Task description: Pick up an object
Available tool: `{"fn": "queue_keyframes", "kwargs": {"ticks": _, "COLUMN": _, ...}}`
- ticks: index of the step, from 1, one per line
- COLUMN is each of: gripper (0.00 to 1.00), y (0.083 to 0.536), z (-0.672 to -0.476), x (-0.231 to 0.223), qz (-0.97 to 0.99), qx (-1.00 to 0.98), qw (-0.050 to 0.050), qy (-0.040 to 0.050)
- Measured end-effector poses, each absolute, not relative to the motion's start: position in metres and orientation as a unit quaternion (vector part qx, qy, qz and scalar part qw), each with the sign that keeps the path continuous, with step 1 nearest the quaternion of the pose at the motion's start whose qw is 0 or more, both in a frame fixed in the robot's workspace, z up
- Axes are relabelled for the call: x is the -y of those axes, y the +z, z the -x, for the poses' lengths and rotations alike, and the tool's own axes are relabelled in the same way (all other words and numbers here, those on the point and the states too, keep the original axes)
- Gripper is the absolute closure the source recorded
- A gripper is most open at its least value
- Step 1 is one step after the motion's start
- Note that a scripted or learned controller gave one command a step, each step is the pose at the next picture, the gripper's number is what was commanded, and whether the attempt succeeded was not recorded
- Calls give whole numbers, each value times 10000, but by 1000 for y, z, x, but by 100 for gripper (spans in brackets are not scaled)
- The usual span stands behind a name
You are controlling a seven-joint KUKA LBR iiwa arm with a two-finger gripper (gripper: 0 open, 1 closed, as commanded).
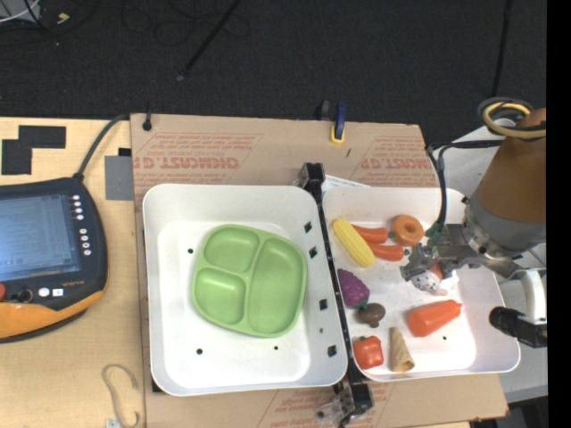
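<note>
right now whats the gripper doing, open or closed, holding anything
Gripper: low in the right bin near the donut; open or closed cannot be told, and no object is visibly between its fingers.

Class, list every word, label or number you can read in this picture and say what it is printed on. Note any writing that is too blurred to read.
Red print on the cardboard sheet under the bins, two blocks, upside down: too blurred to read.
Red print on the cardboard's front edge: too small to read.
Handheld pendant screen: content unreadable.

Single fixed overhead view, slanting down on both white bins (169,230).
</note>
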State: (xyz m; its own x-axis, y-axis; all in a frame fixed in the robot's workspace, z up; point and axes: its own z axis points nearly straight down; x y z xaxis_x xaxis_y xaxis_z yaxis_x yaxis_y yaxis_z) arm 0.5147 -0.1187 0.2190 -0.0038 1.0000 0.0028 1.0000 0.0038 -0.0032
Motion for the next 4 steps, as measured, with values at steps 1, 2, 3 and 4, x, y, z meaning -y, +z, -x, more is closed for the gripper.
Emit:
{"fn": "queue_keyframes", "kwargs": {"ticks": 1, "gripper": 100, "y": 212, "z": -526, "x": 67, "qz": 7056, "qx": 7086, "qw": 28, "qy": 5}}
{"fn": "queue_keyframes", "kwargs": {"ticks": 2, "gripper": 100, "y": 211, "z": -522, "x": 10, "qz": 7055, "qx": 7087, "qw": 27, "qy": 6}}
{"fn": "queue_keyframes", "kwargs": {"ticks": 3, "gripper": 100, "y": 219, "z": -534, "x": -32, "qz": 7059, "qx": 7083, "qw": 17, "qy": 3}}
{"fn": "queue_keyframes", "kwargs": {"ticks": 4, "gripper": 100, "y": 237, "z": -539, "x": -87, "qz": 7054, "qx": 7089, "qw": 16, "qy": 1}}
